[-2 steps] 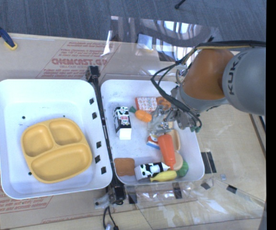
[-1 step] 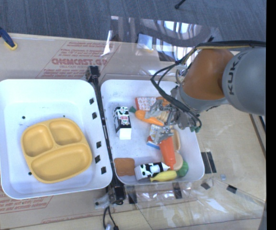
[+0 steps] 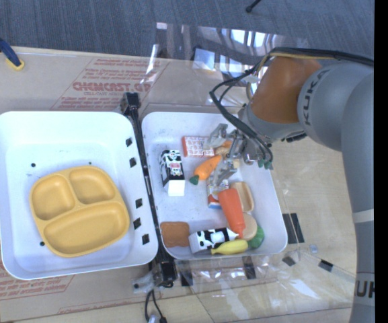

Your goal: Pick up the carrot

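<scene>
Surface: brown board (image 3: 66,86), two white bins. Left bin (image 3: 5,180) holds yellow tray (image 3: 79,210). Carrot (image 3: 206,169) in right bin (image 3: 154,200), 12 o'clock part. Jaws (image 3: 226,159) at carrot's 3 o'clock; state unclear. Grey carpet (image 3: 79,9) beyond.

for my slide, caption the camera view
Gripper over the carrot in the right bin.

orange carrot (image 3: 207,167) (green top)
</scene>
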Controlling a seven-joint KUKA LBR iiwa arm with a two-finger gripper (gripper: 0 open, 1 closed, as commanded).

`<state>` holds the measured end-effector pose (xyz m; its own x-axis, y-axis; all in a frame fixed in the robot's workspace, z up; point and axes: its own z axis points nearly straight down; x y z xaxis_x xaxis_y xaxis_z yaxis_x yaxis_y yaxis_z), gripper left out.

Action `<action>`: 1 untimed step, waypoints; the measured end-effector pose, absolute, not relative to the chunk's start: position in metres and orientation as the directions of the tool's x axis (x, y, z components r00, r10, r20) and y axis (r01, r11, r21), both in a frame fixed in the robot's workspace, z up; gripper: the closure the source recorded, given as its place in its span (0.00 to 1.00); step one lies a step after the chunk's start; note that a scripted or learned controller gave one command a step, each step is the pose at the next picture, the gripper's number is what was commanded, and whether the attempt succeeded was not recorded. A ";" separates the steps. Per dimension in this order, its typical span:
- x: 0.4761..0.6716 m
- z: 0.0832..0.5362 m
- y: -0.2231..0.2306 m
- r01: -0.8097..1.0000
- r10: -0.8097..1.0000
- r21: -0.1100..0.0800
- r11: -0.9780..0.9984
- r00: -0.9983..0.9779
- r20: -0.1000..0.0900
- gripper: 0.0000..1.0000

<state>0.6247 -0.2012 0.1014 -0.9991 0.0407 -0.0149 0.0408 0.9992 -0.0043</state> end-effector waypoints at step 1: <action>0.628 0.114 -0.200 0.035 0.035 -0.006 0.999 -0.999 -0.023 1.00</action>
<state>0.6278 -0.2000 0.1144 -0.9991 0.0351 -0.0231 0.0352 0.9994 -0.0058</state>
